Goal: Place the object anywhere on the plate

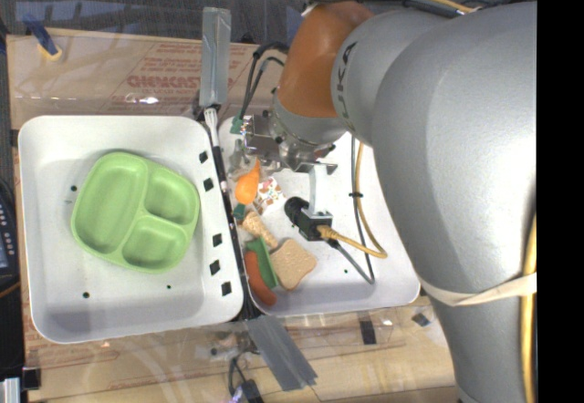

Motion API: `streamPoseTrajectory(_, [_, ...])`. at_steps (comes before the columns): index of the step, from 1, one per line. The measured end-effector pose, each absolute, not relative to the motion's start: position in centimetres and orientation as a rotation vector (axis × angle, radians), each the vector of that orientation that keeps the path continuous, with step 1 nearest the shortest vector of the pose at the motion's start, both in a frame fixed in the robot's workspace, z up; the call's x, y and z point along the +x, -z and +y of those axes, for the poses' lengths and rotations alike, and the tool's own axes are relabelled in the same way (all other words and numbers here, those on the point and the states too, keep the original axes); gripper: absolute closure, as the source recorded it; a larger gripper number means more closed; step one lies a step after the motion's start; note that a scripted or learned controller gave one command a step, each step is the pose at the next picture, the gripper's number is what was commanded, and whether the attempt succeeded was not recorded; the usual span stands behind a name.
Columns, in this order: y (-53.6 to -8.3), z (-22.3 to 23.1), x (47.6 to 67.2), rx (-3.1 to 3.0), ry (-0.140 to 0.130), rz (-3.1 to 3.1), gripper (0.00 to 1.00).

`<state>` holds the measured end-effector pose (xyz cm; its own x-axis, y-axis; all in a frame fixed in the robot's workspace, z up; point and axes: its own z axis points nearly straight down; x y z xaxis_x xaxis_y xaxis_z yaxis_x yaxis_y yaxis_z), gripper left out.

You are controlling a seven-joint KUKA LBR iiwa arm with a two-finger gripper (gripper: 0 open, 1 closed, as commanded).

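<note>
**Green plate bare, pick not yet made**

Green and three-sectioned, the plate sits in the left bin with nothing on it, so you can count the placing as undone. All the candidate objects lie in the right bin, crowded against the wall next to the divider: an orange piece, a small white patterned item, a toast slice, a carrot-like piece with a green strip beside it, and a tan, bone-like bit.

Your gripper hangs over the upper end of that cluster, just above the orange piece. Its tip is buried under the wrist hardware, so you cannot tell how the jaws stand, and nothing can be seen held there.

By my reading, you are at the very start: a grasp, a lift, a carry across the divider and a release onto the plate all remain. Which object the program is after is unclear, though the orange piece lies nearest.
</note>
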<state>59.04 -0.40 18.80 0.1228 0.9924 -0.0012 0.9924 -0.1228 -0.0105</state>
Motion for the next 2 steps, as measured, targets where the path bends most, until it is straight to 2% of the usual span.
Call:
streamPoseTrajectory(1, [-18.76, 6.49, 57.29, -2.135, -0.014, -2.294, 1.00])
streamPoseTrajectory(2, [-18.76, 6.46, 57.30, -2.136, -0.014, -2.294, 0.00])
